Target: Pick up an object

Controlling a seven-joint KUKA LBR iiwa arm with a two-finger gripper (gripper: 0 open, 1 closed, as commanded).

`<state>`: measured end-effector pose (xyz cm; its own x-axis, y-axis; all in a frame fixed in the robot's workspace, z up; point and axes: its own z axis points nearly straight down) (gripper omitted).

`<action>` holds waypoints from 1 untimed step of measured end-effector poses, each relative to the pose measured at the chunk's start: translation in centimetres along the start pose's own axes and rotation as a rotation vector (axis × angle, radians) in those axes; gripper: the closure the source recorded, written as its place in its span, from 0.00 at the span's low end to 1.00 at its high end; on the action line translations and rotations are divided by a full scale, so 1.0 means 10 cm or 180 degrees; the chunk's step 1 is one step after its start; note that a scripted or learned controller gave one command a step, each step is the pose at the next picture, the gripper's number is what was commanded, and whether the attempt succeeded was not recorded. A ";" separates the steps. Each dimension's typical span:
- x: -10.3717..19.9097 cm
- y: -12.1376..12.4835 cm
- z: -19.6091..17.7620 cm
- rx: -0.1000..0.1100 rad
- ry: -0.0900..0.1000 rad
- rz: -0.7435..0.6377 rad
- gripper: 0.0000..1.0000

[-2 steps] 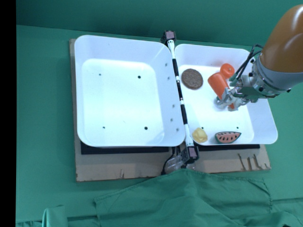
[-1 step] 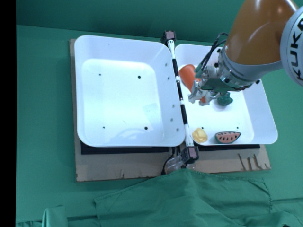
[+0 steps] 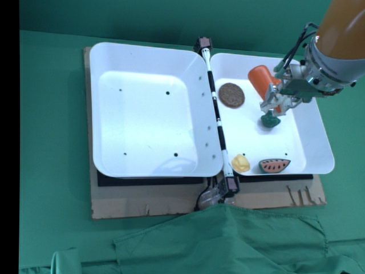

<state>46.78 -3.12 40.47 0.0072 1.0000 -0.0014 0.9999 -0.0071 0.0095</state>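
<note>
The right bin point(image 3: 316, 144) holds several small objects. An orange cylinder point(image 3: 260, 79) lies at its back, and a brown round disc point(image 3: 231, 95) sits to the cylinder's left. A small dark green piece point(image 3: 270, 120) rests on the bin floor near the middle. At the front edge lie a yellow piece point(image 3: 240, 163) and a watermelon slice point(image 3: 274, 165). My gripper point(image 3: 275, 106) hangs directly over the green piece, its tip just above or touching it, and it partly covers the orange cylinder's right side.
The left bin point(image 3: 105, 61) stands beside the right one, with a black-and-white hinge strip point(image 3: 215, 104) between them. Both bins rest on a cardboard sheet point(image 3: 171, 207) over green cloth. Folded green cloth point(image 3: 228, 241) lies in front.
</note>
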 end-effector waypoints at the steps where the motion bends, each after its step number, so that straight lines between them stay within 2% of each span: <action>1: 0.02 0.01 -0.10 0.0003 0.0001 -0.0004 1.00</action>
<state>46.83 -2.94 41.43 0.0059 1.0000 -0.0009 0.9999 -0.0059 0.0085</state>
